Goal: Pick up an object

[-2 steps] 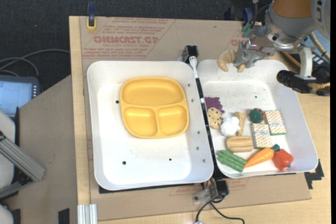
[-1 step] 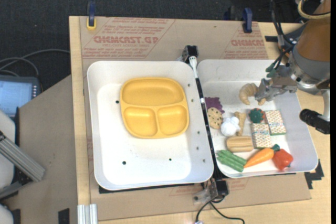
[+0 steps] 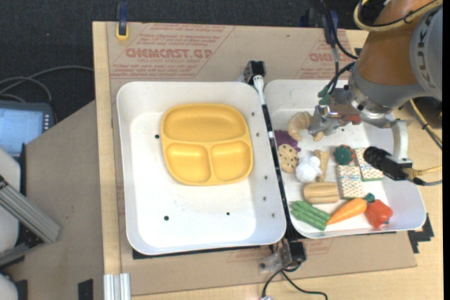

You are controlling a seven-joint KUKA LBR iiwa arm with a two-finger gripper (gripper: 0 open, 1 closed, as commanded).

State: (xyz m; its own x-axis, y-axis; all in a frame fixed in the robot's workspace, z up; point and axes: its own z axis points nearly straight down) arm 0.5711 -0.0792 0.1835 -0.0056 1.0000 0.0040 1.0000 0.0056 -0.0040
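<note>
Toy food lay crowded in the right bin (image 3: 416,218): carrot (image 3: 348,210), green beans (image 3: 309,214), bread roll (image 3: 320,192), tomato (image 3: 378,213), cookie (image 3: 286,157), and a white ball (image 3: 308,168), all packed close together.

Grey arm (image 3: 415,46), orange band, black cables, metal tool (image 3: 325,124)

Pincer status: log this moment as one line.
pincer low in right bin, over toy food | nothing seen held | yellow tray in left bin
</note>
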